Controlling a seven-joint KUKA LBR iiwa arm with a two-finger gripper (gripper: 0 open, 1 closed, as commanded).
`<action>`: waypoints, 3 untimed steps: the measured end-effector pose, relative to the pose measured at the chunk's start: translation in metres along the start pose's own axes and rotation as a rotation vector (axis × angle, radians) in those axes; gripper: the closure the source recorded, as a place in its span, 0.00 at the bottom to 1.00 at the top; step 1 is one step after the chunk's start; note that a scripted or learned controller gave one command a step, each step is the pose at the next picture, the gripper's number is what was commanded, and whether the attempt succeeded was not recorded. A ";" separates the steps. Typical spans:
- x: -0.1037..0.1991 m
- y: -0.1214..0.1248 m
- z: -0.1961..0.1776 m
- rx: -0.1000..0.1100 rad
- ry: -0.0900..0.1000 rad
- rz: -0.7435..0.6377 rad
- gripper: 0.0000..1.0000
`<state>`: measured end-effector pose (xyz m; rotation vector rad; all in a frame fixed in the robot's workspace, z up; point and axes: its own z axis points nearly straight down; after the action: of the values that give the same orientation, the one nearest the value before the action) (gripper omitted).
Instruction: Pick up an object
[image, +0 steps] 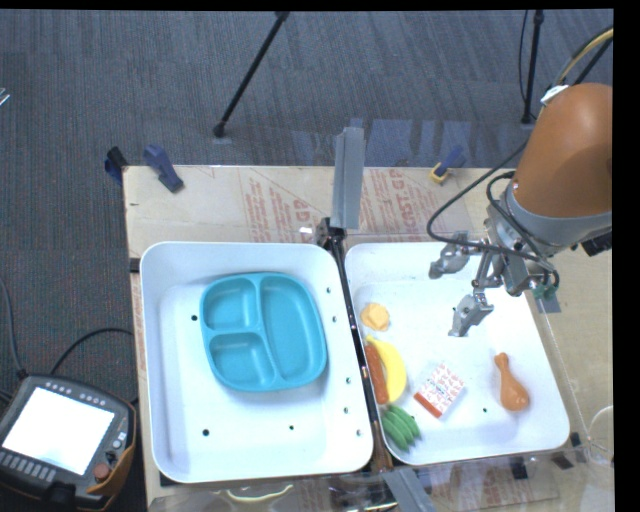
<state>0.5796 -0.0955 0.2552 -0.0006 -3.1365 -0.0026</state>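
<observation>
Gripper: gripper (462, 292) hangs over the upper middle of the right bin (560, 415), fingers spread apart with nothing between them; one fingertip (466, 318) points down toward bare bin floor, the other finger (446, 262) sits higher and to the left.
Arm: grey arm with its orange band (568, 150) comes in from the upper right.
Drumstick: orange toy drumstick (511, 382) lies below and right of the lower fingertip, apart from it.
Box: small red-and-white box (439, 390) lies below the fingers, near the bin's middle, untouched.
Banana: yellow banana (388, 368) rests along the left wall, a green piece (401, 427) just below it and a round yellow-orange piece (375, 317) above it.
Left bin: left bin (165, 300) holds a blue divided plate (264, 331).
</observation>
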 end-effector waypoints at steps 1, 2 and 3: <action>-0.019 -0.079 0.149 -0.002 0.010 0.259 0.00; -0.047 -0.112 0.172 -0.001 0.000 0.303 0.00; -0.044 -0.077 0.070 0.001 -0.021 0.296 0.00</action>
<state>0.6230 -0.1726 0.1848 -0.4667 -3.1229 -0.0002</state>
